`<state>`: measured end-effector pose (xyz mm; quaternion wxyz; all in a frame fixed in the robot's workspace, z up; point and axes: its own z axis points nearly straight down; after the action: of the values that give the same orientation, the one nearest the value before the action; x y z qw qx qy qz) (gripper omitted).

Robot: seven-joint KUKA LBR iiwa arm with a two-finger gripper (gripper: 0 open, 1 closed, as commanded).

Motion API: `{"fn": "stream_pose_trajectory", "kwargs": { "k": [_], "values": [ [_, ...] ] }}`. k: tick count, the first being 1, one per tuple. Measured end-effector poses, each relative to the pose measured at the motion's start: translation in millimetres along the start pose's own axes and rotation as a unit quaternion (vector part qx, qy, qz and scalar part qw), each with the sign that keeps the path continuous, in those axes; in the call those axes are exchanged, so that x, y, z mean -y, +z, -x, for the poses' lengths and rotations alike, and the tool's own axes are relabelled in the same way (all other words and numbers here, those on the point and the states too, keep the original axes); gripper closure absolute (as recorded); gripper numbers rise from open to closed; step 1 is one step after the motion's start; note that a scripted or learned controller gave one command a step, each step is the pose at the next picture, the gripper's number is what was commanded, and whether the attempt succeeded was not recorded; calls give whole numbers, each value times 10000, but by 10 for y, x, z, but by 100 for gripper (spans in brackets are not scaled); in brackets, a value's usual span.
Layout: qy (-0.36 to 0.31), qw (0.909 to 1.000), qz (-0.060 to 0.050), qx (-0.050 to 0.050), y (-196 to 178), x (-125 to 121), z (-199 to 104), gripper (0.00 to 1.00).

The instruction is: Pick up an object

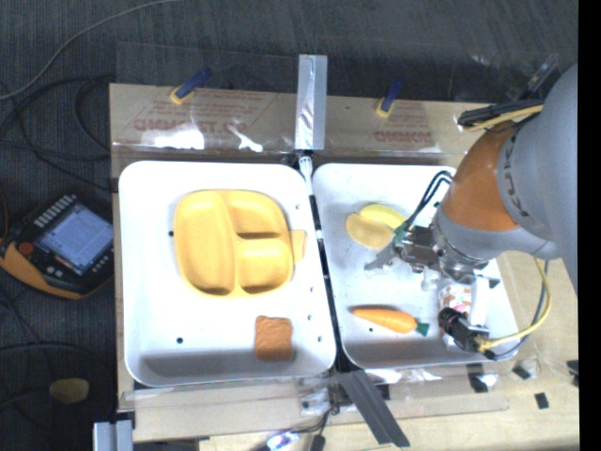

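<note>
1. Although the arm (526, 186) is already well down over the right bin (329, 252), nothing looks lifted yet; every object lies on a bin floor.
2. Left of the divider (319, 252) between the bins, the left bin (141, 252) holds a yellow sectioned tray (233, 242), with a brown block (273, 337) nearer the front wall.
3. Just right of the divider lies a yellow lemon-like piece (373, 224); in front of it, a toy carrot (385, 319).
4. Further right of the divider, the gripper (441, 271) hangs between lemon and carrot; whether its claw is spread or closed I cannot tell from here.
5. By my reckoning the approach is made; the grasp and the lift are both left.
</note>
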<state>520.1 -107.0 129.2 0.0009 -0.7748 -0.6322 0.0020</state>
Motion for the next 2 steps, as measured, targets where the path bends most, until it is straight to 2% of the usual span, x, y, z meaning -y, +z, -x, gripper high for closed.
{"fn": "stream_pose_trajectory", "kwargs": {
  "k": [1, 2],
  "values": [
    [2398, 9708, 52, -31, 409, 144, 161, 0],
    [2063, 9785, -5, 6, 94, -71, 77, 0]
  ]
}}
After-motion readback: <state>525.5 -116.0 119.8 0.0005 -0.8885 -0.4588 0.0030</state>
